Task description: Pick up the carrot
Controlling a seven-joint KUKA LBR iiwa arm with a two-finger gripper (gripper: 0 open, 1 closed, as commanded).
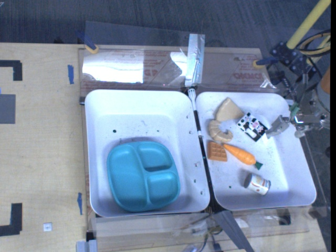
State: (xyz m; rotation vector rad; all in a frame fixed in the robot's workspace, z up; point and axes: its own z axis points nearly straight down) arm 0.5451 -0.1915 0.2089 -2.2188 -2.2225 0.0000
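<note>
The carrot (240,154) is orange with a small green tip at its right end. It lies flat near the middle of the right bin (294,193), slanting down to the right. My gripper (281,125) hangs over that bin's right rim, up and to the right of the carrot and well apart from it. Nothing is visibly in its grasp.
Around the carrot lie a waffle square (217,151) touching its left end, a beige ring-shaped pastry (220,131), a tan wedge (229,109), a black-and-white patterned piece (251,126) and a small can (256,183). A teal divided plate (143,176) sits in the left bin (105,109).
</note>
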